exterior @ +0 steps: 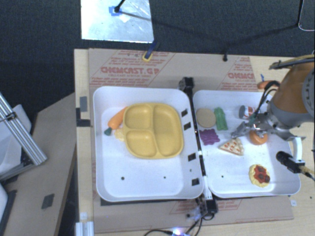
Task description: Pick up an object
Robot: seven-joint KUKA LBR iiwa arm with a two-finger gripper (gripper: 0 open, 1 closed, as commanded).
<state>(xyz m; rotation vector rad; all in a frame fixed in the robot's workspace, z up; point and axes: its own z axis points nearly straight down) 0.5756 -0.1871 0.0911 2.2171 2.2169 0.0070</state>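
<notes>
The table (162, 65) carries two white bins side by side. The left bin (106, 181) holds a yellow divided plate (150, 130) near its centre. A toy carrot (116, 118) lies against the plate's upper left edge, with a small green piece at its lower end.

The right bin (236, 183) holds several toy food items. A tan round disc (206, 117) lies near the upper left corner, with a green item (220, 118) just beside it on the right. A purple item (209, 137) lies below the disc. A pizza slice (233, 146) lies right of the purple item, near the bin's centre. A round yellow item with red topping (259, 175) lies near the lower right corner, well apart from the others. An orange round item (258, 137) lies right of the pizza slice.

The arm (295, 95) reaches in from the right, over the right bin's upper right part. The pincer (250, 127) sits above the area between the pizza slice and the orange round item, and part of the orange item is hidden beneath it. Whether the pincer is open, closed or gripping anything cannot be told.
</notes>
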